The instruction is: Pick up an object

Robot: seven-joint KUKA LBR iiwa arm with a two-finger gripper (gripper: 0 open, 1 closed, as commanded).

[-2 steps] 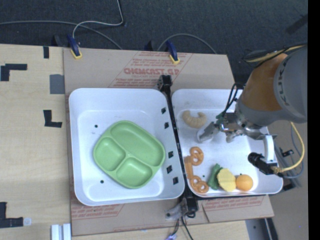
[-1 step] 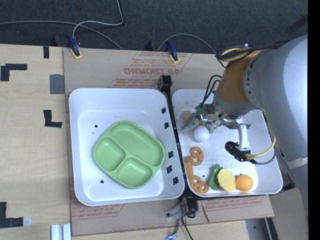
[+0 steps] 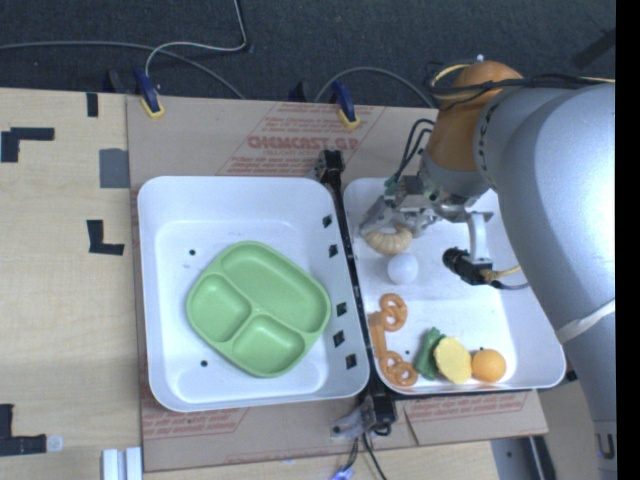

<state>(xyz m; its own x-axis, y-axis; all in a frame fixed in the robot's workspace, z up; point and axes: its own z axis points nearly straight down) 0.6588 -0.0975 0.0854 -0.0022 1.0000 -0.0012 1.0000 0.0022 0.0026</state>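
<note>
Reaching in from the right, the gripper (image 3: pixel 398 218) hangs low over the far part of the right bin (image 3: pixel 520 313), directly above a beige bread-like piece (image 3: pixel 387 238). Whether it is open or shut, I cannot tell. Just below the bread lies a small white ball (image 3: pixel 402 267). Nearer the front edge lie two pretzels (image 3: pixel 390 311) (image 3: pixel 399 371), then a green and yellow piece (image 3: pixel 446 357) touching an orange fruit (image 3: pixel 488 365). The left bin (image 3: pixel 165 268) holds a green divided plate (image 3: pixel 258 308).
</note>
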